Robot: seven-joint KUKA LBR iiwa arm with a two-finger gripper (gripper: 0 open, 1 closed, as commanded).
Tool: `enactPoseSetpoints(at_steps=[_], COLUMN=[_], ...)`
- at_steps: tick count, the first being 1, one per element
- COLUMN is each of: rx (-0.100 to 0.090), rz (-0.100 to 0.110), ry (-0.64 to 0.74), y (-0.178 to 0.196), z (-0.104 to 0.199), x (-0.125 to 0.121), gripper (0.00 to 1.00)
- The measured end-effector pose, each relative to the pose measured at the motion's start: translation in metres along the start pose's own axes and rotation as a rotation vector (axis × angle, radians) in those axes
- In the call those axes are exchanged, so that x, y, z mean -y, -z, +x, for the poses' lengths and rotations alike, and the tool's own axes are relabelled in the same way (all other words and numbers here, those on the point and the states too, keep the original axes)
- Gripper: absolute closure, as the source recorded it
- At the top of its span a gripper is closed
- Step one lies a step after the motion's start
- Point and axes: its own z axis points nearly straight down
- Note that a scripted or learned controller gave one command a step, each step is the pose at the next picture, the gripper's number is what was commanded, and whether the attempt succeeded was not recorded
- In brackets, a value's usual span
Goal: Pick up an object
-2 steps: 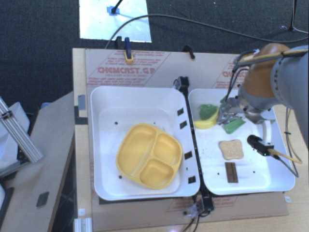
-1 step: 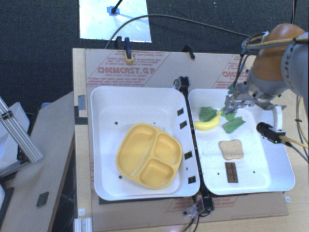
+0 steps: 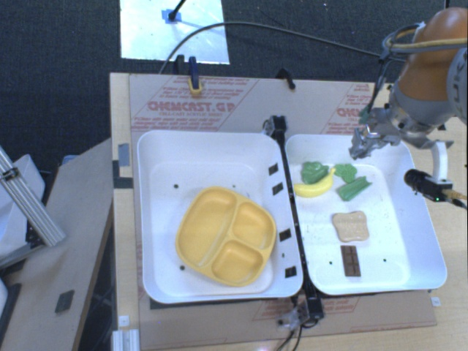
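Claw [image 3: 360, 150] above right bin [image 3: 420, 232] — (near greens [image 3: 354, 189])

Two bins [image 3: 212, 141], one tray [image 3: 226, 235], six food pieces [image 3: 314, 189].

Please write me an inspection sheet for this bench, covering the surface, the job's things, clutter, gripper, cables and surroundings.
Surface: bench board printed with red lettering, bearing left bin and right bin side by side.
Job's things: in the right bin, banana touching green leafy piece; green pods beside it; toast slice; chocolate bar nearest the front.
Clutter: yellow divided tray lying in the left bin.
Gripper: gripper above the right bin's far rim, near the green pods; finger state too unclear to tell; nothing seen held.
Cables: black cable arcing over the dark backdrop; yellow hose on the arm.
Surroundings: reflective sheet behind the bench; aluminium rail at left.
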Motion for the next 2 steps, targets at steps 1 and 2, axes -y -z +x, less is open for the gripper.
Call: enactPoseSetpoints(at_steps=[1, 2], rx=[-0.001, -0.003], rz=[0.005, 0.007], ry=[-0.001, 0.003], y=[0.011, 0.0], z=[0.0, 0.053], x=[-0.001, 0.001], gripper=[1.0, 1.0])
